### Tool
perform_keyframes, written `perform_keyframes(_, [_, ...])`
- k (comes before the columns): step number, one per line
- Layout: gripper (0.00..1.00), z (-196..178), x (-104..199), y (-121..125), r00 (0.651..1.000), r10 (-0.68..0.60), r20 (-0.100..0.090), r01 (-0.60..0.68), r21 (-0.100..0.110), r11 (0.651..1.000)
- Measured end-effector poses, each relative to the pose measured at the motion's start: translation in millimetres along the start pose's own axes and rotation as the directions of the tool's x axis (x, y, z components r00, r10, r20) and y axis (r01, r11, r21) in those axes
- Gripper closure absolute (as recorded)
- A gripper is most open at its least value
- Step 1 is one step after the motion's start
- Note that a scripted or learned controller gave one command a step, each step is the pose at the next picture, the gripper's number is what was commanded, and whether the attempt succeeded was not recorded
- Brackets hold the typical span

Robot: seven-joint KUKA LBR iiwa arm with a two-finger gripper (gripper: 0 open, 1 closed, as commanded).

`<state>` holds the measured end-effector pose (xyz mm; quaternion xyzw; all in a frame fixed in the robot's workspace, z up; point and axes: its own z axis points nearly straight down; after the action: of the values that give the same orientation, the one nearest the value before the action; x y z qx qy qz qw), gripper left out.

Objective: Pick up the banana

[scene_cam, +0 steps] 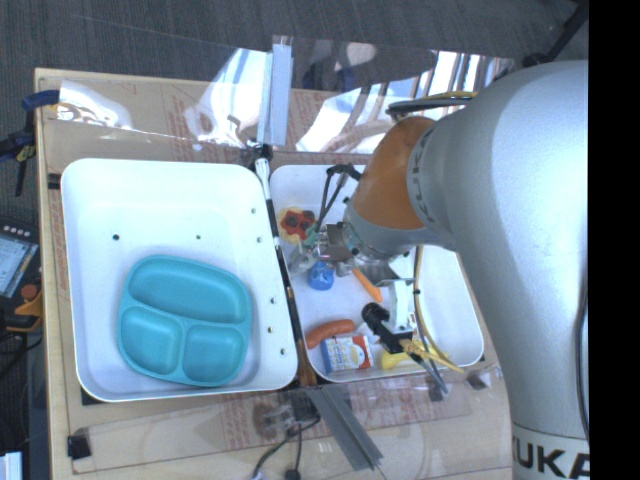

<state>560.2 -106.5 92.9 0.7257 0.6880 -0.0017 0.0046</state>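
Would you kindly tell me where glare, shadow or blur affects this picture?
Camera view: streaky glare on the clear panel behind the bins; the left bin is evenly lit, with soft shadow beside the tray; the arm covers much of the right bin, whose contents look slightly soft.

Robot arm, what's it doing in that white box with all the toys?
The robot arm is reaching into the right bin to pick up the banana, probably the yellow piece at the bin's front. Its gripper hangs low near a blue toy and an orange carrot. I cannot tell if it has grabbed anything. The left bin holds a teal plate.
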Motion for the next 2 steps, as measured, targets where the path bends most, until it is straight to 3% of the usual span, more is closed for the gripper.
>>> perform_keyframes(1, [1.00, -7.8, 3.6, -1.4, 1.000, -0.006, -0.007, 0.006, 0.009, 1.000])
perform_keyframes(2, [0.00, -8.5, 0.7, -1.4, 1.000, -0.003, -0.003, 0.003, 0.008, 1.000])
